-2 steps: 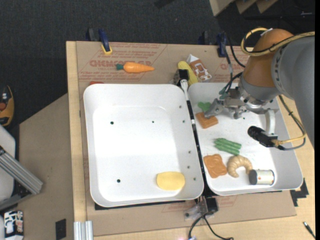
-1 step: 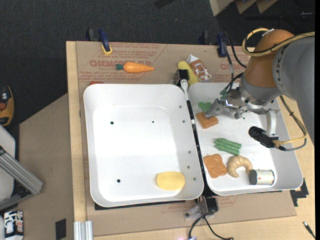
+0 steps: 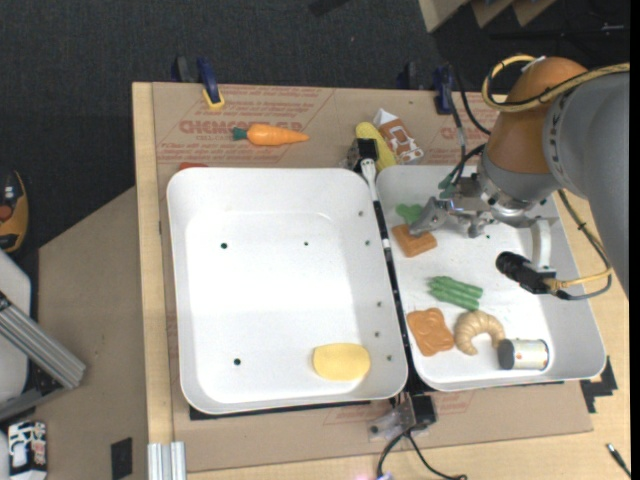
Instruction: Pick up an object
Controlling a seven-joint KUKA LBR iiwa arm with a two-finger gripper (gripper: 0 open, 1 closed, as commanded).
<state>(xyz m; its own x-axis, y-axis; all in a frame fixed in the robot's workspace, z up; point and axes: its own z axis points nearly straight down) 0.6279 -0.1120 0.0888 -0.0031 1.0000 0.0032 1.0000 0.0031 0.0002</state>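
Camera view: the gripper hangs low in the far part of the right bin, under the orange band of the arm. Whether it is spread or pressed together cannot be told from this angle.

A tan slab lies flat on the bin floor just beside the gripper, on the view's left and a little nearer the camera. Whether the two touch cannot be made out. A green scrap lies just left of the gripper in the view, beyond the slab.

Nearer the camera than the gripper lie the beans. Further the same way are a toast, a croissant close against it, and a can on its side just beside the croissant.

Well to the gripper's left in the view, across the bin wall, a yellow oval sits in the left bin, near that bin's near edge.

Beyond the gripper and to its left in the view, outside the bins on the board, lie a carton and a banana side by side. A carrot lies farther left.
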